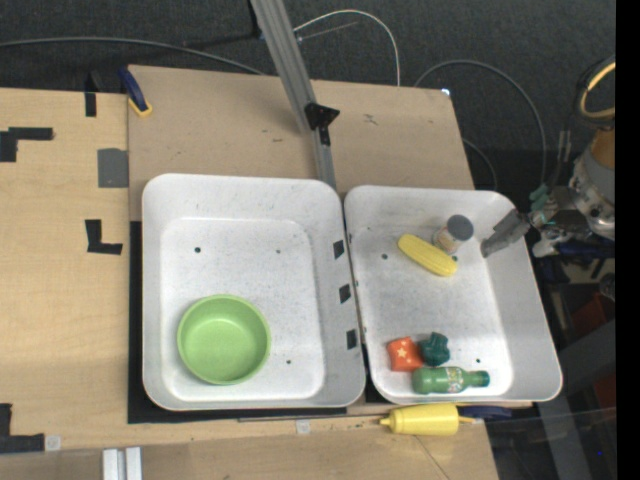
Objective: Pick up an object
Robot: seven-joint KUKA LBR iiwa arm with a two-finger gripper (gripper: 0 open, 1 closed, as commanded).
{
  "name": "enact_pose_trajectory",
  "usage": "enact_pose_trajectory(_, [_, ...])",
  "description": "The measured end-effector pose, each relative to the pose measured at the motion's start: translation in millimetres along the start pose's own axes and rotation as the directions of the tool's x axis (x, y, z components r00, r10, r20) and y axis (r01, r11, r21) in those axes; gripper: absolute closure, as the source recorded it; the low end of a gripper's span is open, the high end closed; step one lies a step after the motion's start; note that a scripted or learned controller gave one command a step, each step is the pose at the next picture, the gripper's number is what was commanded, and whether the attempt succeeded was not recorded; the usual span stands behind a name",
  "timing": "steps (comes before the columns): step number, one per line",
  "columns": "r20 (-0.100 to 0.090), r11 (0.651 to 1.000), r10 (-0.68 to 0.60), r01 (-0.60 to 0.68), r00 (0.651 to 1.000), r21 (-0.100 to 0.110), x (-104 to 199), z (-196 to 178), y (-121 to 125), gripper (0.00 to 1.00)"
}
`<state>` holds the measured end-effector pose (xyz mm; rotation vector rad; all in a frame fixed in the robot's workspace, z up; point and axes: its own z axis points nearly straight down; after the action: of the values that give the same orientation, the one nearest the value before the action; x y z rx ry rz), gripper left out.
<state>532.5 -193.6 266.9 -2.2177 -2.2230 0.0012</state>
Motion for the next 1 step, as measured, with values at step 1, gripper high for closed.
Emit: enact_pose_trajectory(1, [0.000,1.000,0.000,0.000,1.000,0.000,0.0,0.0,0.0,0.00])
